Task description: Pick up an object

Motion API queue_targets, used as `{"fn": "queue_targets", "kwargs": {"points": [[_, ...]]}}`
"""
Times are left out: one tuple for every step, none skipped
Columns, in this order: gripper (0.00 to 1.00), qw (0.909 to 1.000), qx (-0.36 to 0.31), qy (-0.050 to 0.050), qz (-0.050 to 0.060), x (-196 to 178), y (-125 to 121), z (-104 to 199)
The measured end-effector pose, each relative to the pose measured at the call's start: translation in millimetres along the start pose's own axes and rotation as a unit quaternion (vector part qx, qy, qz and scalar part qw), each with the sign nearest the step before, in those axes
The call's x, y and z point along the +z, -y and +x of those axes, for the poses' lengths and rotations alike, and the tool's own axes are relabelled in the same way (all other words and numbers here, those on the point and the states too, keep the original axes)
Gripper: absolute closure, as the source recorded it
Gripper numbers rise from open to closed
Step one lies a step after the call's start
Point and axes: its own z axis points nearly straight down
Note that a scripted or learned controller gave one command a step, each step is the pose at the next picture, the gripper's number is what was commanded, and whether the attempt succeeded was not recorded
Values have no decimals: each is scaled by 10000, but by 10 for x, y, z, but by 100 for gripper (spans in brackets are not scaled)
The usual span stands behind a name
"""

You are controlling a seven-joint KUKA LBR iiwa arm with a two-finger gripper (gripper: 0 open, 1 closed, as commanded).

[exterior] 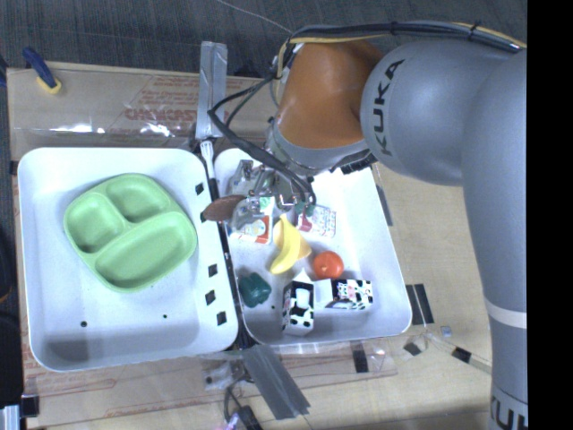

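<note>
A: Starting far to the gripper's left, what's there?

B: The left bin (36, 240) holds a green divided plate (131, 231), well apart from the gripper (269, 195), with the bins' shared rims between them.

A: And the gripper itself?

B: It hangs low over the upper left part of the right bin (389, 267), just right of the divider, under the orange band (322, 97) of the grey arm (448, 106). Cables and metal parts clutter it, so I cannot tell whether the fingers stand apart or together, and nothing shows clearly between them.

A: What lies closest?

B: A brown piece (219, 210) sticks out at its left, over the divider; whether it touches I cannot tell. A small red and white carton (255, 229) sits right beneath the gripper.

A: Further right and below?

B: A yellow banana (286, 247) just below it, a printed packet (320, 222) beside that, then an orange-red tomato (329, 264). Nearer the bin's front edge lie a dark green object (254, 288) and two black-and-white cow-patterned boxes (301, 307) (352, 294), all apart from the gripper
</note>
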Motion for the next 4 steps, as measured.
{"fn": "queue_targets", "kwargs": {"points": [[100, 9988, -492, 21, 31, -113, 1424, 386], [0, 9985, -540, 24, 13, -110, 1363, 370], [0, 9984, -560, 67, 13, 831, 973, 597], [0, 9999, -129, 75, 28, 921, 859, 646]]}}
